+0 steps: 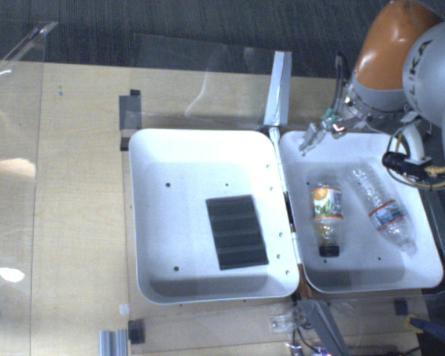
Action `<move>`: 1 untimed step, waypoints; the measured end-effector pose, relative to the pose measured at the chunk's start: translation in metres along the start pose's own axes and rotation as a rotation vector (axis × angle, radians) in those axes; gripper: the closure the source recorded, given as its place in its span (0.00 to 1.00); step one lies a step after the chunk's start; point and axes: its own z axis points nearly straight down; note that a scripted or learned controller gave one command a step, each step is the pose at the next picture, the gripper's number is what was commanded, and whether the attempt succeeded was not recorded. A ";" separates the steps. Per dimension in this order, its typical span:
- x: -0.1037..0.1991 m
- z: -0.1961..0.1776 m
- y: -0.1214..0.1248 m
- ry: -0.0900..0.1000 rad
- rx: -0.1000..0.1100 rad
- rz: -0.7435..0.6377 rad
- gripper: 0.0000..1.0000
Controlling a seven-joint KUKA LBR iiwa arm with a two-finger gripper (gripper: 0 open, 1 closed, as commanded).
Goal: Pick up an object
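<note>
Two bins: shallow, white, side by side on the bench; left bin [156, 199], right bin [371, 273].
Left bin contents: one dark ribbed rectangular pad [236, 231], lying flat, a little right of centre.
Right bin contents: two bottles, well apart from the pad.
Small bottle [327, 219]: orange-and-green label, dark cap toward the near edge, lying in the left half of the right bin.
Clear bottle [382, 211]: blue label, lying slantwise just right of the small bottle, not touching it.
Arm [408, 47]: grey with orange band, reaching in at upper right.
Gripper [320, 132]: above the far left corner of the right bin, apart from both bottles; nothing seen between its fingers; open or closed — cannot tell.
</note>
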 end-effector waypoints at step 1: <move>0.002 0.062 -0.054 0.002 0.003 0.044 0.00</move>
